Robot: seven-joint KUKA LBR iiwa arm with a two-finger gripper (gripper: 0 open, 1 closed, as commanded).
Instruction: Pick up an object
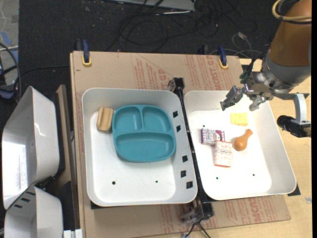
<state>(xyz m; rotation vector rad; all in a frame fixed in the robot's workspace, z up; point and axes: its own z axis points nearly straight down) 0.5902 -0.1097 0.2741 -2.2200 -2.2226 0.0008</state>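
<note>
I've got the gripper (243, 100) hanging over the right bin (277, 182), near its far edge, a bit toward the far-right corner. Fingers look spread apart w/ nothing between them; one dark finger (231, 99) angles out toward the bin divider, the other sits closer to the arm. Orange band of the arm (292, 31) fills the top right above it.

Items in the right bin, all in its far half:
- yellow block (239, 119), just below the gripper, not touching it as far as I can see.
- orange-brown drumstick-shaped toy (241, 141), near the block, tilted, thin end pointing to the far-right.
- small purple/white packet (212, 135), toward the bin's left edge.
- white/red packet (223, 155), just nearside of the purple one; they look to be touching or overlapping at the corner, can't tell which.

Left bin (94, 172): teal divided plate (144, 133) roughly mid-bin, slightly toward the far edge. Tan bread-like piece (104, 119) right beside the plate's left rim, near the bin's left edge.

Both bins sit side by side on the brown bench board (148, 66).
</note>
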